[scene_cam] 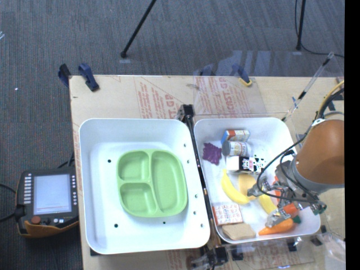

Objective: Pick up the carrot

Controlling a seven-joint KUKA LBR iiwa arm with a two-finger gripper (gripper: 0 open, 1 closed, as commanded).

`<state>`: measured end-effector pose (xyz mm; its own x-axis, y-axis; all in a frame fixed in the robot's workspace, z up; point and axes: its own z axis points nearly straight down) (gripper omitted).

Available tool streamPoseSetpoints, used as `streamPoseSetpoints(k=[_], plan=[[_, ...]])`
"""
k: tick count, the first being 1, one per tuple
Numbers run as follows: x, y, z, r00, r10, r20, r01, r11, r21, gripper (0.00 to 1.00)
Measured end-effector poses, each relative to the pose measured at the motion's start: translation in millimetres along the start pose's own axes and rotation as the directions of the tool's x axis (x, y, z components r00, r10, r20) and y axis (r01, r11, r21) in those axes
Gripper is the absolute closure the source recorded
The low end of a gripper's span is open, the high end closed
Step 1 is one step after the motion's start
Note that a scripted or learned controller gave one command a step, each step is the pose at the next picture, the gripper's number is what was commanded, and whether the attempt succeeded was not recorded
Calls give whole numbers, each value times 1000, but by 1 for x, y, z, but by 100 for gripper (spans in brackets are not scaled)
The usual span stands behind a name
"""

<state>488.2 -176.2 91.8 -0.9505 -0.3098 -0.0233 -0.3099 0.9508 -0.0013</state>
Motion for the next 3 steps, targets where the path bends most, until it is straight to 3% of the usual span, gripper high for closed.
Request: streamPoseSetpoints(k=[1,2,3], plan=[[0,1,-9,1000,-2,-5,2,1000,-2,100],[8,-33,-20,980,-196,-20,196,981,-8,100],[4,-32,-22,980,-197,-11,197,980,-5,0]])
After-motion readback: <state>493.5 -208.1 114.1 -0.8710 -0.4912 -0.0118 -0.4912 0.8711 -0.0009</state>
